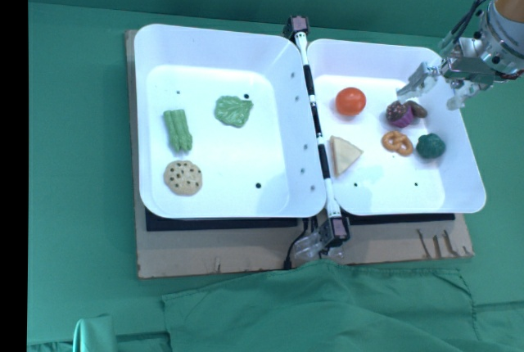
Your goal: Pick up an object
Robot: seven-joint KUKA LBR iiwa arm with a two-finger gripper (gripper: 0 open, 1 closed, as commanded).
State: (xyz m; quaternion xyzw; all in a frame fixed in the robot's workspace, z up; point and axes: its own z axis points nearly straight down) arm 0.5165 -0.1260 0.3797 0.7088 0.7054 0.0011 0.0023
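Resting purple muffin (pixel 399 113), brown-topped

Glossy white plastic bins (pixel 221 178) on matt green cloth (pixel 82 260).

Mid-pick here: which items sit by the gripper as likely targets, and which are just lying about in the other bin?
Likely targets, right bin, beside the gripper:
muffin
pretzel
broccoli
tomato
cheese wedge

Lying about, left bin:
asparagus
lettuce
cookie
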